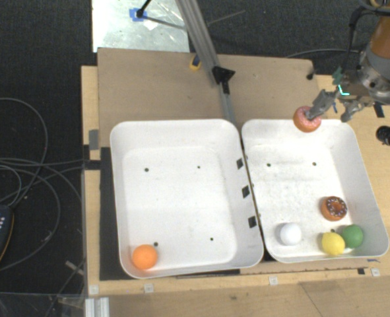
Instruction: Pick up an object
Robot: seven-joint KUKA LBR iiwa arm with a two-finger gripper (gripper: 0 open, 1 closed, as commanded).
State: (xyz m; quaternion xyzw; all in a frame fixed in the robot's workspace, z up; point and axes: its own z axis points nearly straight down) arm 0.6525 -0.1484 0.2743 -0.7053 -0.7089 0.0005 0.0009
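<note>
My gripper [329,115] hangs over the far right corner of the right bin [300,170], its two fingers spread apart and open. A pink frosted donut [307,120] sits at the tip of the left finger [320,104], by the bin's far rim. It lies beside that finger, not between the two. I cannot tell whether the donut rests on the rim or hangs from the fingertip. The right finger [348,111] has nothing against it.
In the right bin's near right corner lie a chocolate sprinkled donut [334,208], a white ball [289,234], a yellow ball [332,243] and a green ball [352,236]. The left bin [175,177] holds an orange ball [144,257] in its near left corner.
</note>
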